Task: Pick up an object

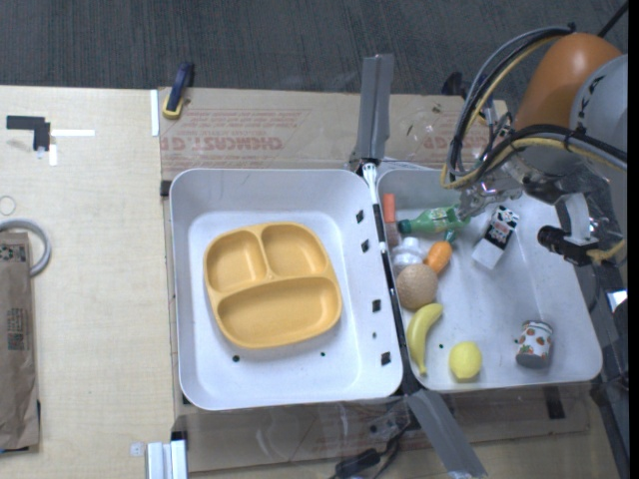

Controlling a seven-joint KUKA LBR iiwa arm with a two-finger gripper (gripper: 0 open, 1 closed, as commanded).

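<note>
**Arm over the right bin, fruit and small items below**

2 shallow white bins sit side by side on the desk (90, 267). The left bin (190, 297) holds 1 yellow divided plate (272, 284) with 3 compartments, lying flat near the bin's middle.

The right bin (559, 307) carries the loose objects. Along its left wall, from the far end toward the near end, lie a green bottle (431, 222) on its side, a small orange piece (438, 256), a round brownish fruit (417, 286), and a banana (422, 335) curving toward the near left corner. A lemon (464, 360) rests just beside the banana's lower end. A small patterned cup (534, 344) stands near the right wall at the near side. A small white box with black marks (496, 236) sits tilted toward the far side of the bin, apart from the fruit.

The arm (574, 73) reaches in from the right, its orange band above the far right corner of the right bin, with cables looping beside it. The hand (491, 196) hangs over the far part of that bin, near the green bottle and the white box. Whether the hand is open or closed cannot be told from this view, and nothing is visibly between its parts.
</note>
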